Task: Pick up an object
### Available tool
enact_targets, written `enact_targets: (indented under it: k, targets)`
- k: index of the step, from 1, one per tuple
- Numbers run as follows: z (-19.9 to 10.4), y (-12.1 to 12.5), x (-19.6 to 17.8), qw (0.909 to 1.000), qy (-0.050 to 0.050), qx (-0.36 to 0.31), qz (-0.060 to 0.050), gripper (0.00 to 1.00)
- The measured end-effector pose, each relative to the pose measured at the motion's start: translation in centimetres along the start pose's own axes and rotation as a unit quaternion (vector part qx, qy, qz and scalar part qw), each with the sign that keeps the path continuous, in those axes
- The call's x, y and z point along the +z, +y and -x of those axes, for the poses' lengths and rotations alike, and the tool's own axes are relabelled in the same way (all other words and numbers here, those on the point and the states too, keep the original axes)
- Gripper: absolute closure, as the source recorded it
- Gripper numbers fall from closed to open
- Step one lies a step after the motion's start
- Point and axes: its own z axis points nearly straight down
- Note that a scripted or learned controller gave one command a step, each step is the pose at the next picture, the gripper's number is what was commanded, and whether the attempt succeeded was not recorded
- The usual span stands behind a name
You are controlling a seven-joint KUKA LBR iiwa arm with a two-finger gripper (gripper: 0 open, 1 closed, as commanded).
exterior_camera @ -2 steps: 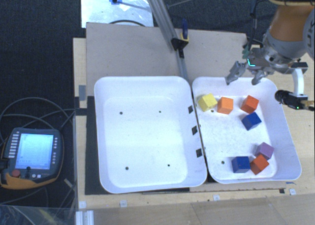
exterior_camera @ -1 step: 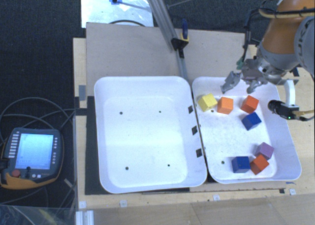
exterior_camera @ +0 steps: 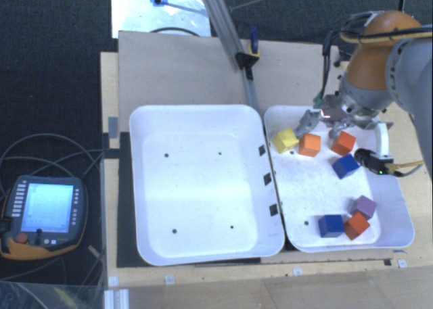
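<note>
Near the desk's front-right corner, the right bin (exterior_camera: 392, 233) holds a blue cube (exterior_camera: 331, 225), an orange cube (exterior_camera: 356, 226) and a purple cube (exterior_camera: 365, 205). Farther back lie another blue cube (exterior_camera: 346, 165), two orange cubes and a yellow one (exterior_camera: 285, 140). The pincer (exterior_camera: 329, 120) hovers over the bin's far edge; its opening cannot be made out.

Bench (exterior_camera: 183, 71) bears bins (exterior_camera: 203, 179) (two, white).

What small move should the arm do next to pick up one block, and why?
Probably lower straight down. The gripper hangs over the far part of the right bin, above the gap between two orange blocks, and a yellow block lies beside them. No block sits between its fingers.
</note>
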Motion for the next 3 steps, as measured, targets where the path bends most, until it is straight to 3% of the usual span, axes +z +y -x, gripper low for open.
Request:
enact_targets:
  k: [1,2,3]
  targets:
    - [0.5,-0.2,4.7,1.0,0.002,0.0,0.006,0.0]
    - [0.9,0.1,3.0,0.9999,-0.002,-0.002,0.014,1.0]
    - [1.2,-0.5,-3.1,1.0,-0.001,0.0,0.006,1.0]
